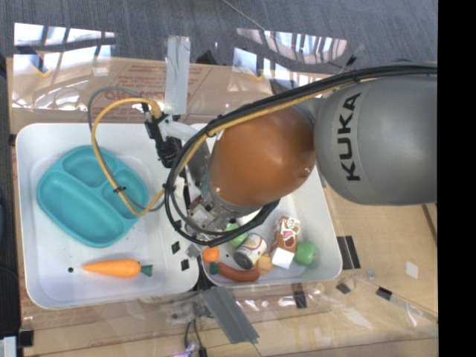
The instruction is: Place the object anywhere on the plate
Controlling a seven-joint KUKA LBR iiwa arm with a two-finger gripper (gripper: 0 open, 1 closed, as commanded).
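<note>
Two shallow white bins sit side by side on a cardboard-covered bench (245, 80) under clear, glossy plastic sheeting. The left bin (30, 199) lies on the left half of the bench; the right bin (327, 236) is partly covered from above. A strip of grey tape (177, 69) stands above the left bin's upper right corner, and another grey strip (227, 314) lies on the bench just below the gap between the bins. Small black tape marks (347, 251) dot the bench to the right. Dark grey carpet (111, 2) shows beyond the bench's far edge.
</note>
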